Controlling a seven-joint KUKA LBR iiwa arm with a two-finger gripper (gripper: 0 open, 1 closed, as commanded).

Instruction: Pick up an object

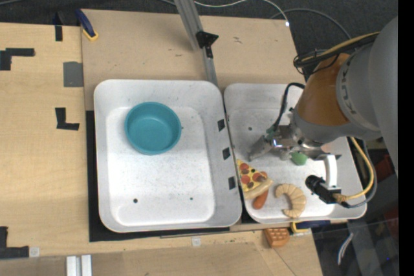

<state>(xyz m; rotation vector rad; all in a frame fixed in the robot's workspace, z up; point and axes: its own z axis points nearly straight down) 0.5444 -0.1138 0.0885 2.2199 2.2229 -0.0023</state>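
Two shallow white plastic bins sit side by side on the pale wooden worktop (pixel 149 48). The left bin (pixel 162 203) holds a round teal bowl (pixel 152 128), upright in its upper left part, well apart from everything else.

The right bin (pixel 249 106) carries the small toys. A toy pizza slice with red and yellow toppings (pixel 251 178) lies near the bin's left wall, towards the front. Just below it lies a small orange-red sausage-shaped piece (pixel 259 200), touching or nearly touching the slice's tip. To the right of these lies a tan toy croissant (pixel 292 198), curved, close to the front rim. A small green round object (pixel 298 157) shows just under the arm's wrist, partly hidden by it.

The grey arm with its orange band (pixel 323 103) reaches in from the right and hangs over the middle of the right bin. The metal hand (pixel 262 148) points left and down, just above the pizza slice and beside the green object. Whether its fingers are spread or pressed together cannot be told, and nothing is seen between them.

A small orange waffle-textured block (pixel 277 237) lies on the worktop just outside the right bin's front rim.
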